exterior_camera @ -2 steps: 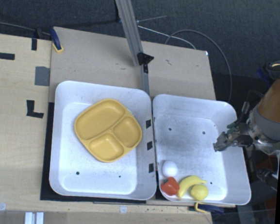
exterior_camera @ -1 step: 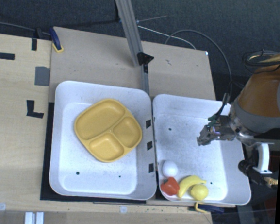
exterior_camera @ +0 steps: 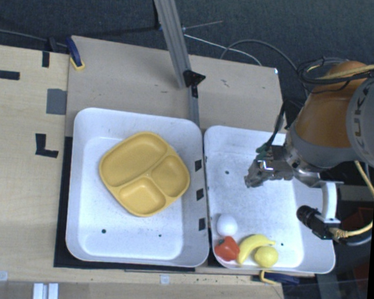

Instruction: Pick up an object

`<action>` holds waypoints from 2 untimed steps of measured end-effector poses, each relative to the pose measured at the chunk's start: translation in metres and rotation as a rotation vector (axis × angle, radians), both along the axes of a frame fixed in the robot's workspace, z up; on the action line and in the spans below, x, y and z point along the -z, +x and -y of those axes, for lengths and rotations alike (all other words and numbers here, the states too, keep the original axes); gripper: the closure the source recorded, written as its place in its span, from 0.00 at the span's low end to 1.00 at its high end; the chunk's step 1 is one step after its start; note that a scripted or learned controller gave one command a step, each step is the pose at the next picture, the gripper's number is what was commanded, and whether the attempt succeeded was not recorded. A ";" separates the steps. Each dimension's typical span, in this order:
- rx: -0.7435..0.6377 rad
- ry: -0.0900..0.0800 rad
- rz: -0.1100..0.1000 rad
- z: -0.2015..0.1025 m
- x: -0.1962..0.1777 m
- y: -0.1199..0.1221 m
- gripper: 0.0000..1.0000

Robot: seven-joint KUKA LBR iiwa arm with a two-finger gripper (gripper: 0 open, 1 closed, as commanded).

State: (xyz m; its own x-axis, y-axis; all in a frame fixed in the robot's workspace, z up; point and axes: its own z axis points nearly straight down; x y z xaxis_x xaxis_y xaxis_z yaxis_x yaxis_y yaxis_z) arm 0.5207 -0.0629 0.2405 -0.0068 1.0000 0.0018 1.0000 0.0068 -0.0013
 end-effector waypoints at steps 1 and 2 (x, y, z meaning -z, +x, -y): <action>-0.001 0.000 0.001 -0.054 -0.004 0.024 1.00; -0.001 0.000 0.000 -0.112 -0.005 0.035 1.00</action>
